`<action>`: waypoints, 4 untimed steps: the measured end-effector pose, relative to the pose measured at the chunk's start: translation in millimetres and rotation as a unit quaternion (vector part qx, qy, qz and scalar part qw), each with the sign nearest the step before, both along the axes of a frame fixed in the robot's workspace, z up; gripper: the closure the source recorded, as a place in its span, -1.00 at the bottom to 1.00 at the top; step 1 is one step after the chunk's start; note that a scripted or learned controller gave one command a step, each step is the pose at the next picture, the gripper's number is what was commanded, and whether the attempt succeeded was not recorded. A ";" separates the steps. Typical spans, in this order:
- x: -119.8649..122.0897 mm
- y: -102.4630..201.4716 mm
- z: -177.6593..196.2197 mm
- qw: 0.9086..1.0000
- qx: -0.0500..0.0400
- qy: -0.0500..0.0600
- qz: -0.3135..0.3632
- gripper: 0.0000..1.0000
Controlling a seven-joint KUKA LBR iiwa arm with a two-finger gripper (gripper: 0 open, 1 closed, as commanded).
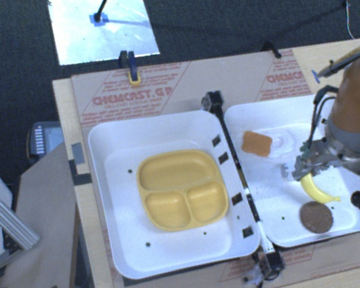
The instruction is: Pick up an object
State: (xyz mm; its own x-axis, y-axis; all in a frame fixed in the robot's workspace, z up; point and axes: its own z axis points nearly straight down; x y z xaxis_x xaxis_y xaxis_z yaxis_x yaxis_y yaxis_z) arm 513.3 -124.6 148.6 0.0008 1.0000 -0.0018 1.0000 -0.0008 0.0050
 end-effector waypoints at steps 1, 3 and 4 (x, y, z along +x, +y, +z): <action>-4.9 -1.3 61.7 1.000 0.000 -0.001 0.002 1.00; 8.0 49.1 71.4 1.000 0.001 0.001 0.004 1.00; 1.9 105.0 74.4 1.000 0.002 0.002 0.006 1.00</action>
State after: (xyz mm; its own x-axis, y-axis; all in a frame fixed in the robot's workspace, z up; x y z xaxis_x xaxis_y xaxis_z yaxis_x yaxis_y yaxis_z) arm 515.2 -19.6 222.9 -0.0107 0.9999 0.0023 0.9999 0.0107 0.0014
